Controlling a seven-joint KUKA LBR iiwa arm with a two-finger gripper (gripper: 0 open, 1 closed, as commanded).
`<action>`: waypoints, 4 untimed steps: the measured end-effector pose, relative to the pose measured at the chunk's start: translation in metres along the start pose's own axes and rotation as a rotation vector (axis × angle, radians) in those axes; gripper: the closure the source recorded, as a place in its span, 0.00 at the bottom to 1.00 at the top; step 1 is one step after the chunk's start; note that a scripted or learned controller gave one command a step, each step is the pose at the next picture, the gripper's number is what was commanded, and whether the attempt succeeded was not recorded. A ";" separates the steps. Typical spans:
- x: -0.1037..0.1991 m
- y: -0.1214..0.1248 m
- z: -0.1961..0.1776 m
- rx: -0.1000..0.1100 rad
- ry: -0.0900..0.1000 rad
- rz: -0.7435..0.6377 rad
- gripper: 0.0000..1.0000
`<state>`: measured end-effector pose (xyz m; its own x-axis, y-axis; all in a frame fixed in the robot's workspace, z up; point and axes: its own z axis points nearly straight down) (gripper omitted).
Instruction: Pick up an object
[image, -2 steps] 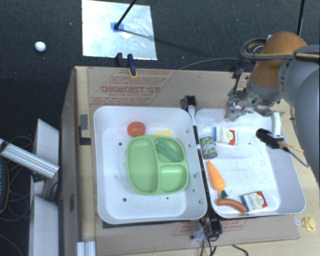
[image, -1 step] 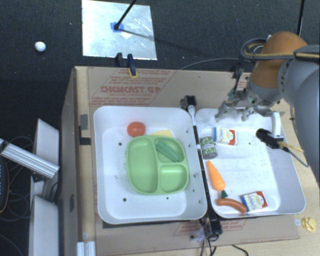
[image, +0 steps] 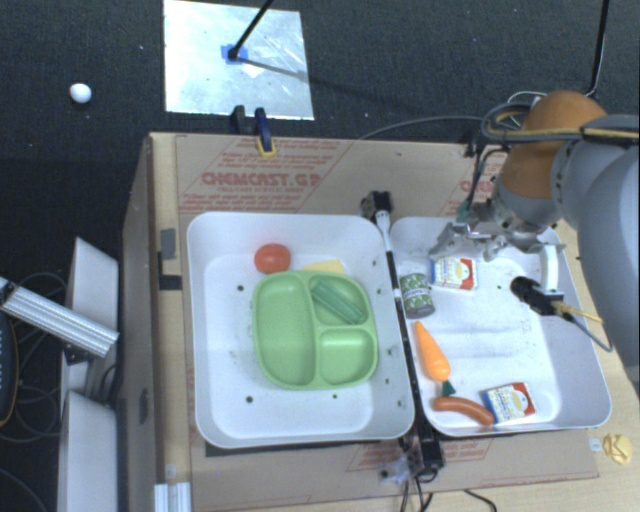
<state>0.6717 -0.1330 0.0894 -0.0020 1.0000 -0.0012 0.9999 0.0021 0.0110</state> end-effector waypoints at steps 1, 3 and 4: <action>0.000 0.002 -0.013 -0.007 -0.001 -0.002 1.00; -0.001 0.005 -0.036 -0.014 -0.002 -0.004 1.00; -0.001 0.006 -0.047 -0.018 -0.003 -0.005 1.00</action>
<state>0.6771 -0.1338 0.1364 -0.0066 1.0000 -0.0042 0.9996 0.0067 0.0290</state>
